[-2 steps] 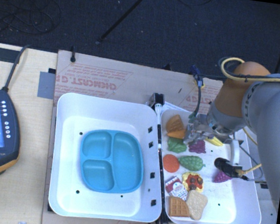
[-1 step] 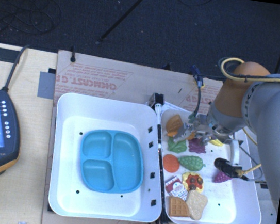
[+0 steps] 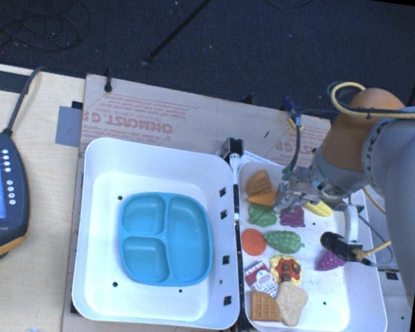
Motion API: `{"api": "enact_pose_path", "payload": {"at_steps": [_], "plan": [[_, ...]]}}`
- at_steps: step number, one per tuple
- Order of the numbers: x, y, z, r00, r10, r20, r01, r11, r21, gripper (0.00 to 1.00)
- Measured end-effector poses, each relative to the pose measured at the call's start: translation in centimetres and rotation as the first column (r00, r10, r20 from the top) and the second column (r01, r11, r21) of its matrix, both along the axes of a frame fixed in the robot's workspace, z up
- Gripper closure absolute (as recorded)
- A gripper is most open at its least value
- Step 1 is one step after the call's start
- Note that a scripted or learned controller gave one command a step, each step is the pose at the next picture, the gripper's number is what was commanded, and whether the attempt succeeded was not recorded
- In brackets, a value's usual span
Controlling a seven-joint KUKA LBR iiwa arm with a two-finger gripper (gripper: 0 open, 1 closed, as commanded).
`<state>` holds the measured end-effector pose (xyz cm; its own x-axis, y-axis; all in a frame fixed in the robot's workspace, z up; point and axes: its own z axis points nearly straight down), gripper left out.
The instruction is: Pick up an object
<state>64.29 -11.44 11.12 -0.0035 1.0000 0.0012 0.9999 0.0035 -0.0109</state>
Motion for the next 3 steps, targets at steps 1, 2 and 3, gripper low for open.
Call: {"api": "enact_pose_path", "payload": {"at_steps": [1,2,3], "plan": [[0.0,0.0,-0.1,1.0,0.0,-0.001,0.0,1.0,0.0,0.0],[-8.2,-0.2,-2.0,1.0,-0.009,0.017,0.009,1.0,0.0,0.0],[-7.9,-0.1,-0.9,1.0,-0.007,0.015,0.007,1.0,0.003,1.0]]}}
